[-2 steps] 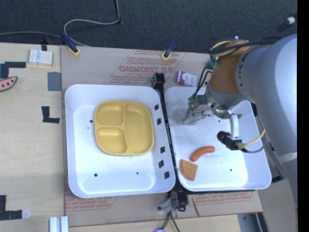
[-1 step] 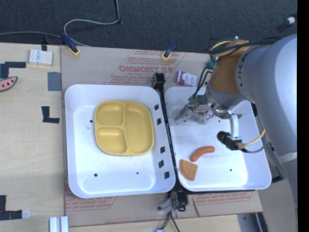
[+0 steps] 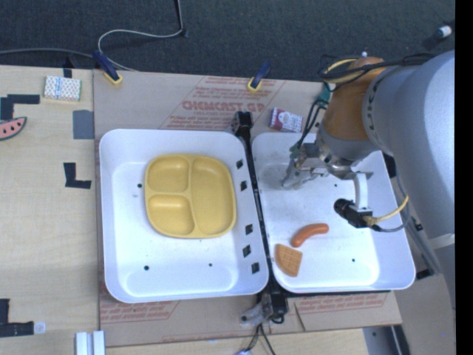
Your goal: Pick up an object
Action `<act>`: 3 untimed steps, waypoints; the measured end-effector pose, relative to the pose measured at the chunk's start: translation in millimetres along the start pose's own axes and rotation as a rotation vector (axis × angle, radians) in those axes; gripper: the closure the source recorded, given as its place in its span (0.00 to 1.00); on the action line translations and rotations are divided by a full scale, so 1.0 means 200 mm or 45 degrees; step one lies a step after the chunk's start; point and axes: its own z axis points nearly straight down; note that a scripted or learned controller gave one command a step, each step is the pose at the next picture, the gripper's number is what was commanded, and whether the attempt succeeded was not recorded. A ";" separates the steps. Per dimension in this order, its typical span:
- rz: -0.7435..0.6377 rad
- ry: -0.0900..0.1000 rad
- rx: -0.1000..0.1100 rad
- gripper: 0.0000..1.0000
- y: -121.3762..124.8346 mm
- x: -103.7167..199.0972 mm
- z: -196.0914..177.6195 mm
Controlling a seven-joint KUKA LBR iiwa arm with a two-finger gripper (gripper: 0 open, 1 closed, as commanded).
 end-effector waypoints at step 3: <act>-0.001 0.002 0.002 0.00 0.00 0.00 -0.04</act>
